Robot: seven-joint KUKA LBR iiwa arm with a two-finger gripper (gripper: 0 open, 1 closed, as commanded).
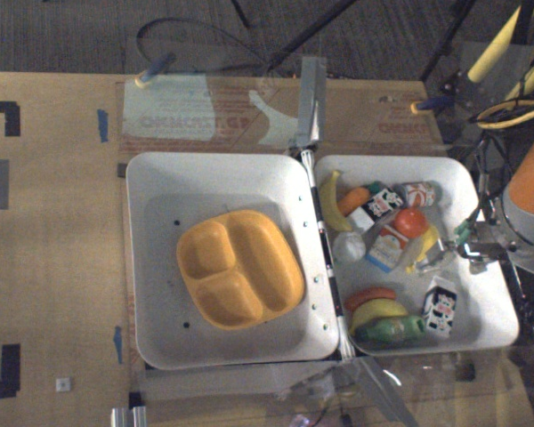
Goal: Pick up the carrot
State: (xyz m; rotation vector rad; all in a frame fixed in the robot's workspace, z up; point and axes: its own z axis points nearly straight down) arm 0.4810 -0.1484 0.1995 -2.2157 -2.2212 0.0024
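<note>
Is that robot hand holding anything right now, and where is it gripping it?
Nothing visible. The gripper hangs over the right bin, and the carrot lies apart from it.

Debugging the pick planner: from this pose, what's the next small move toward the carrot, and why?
Probably shift the gripper toward the right bin's back-left corner and stop above the carrot. The gripper sits near that bin's right wall, well away from the carrot, which lies beside a banana and a small carton, so a descent here would miss it.

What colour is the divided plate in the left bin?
Yellow-orange. The divided plate shows best in the camera view.
</note>
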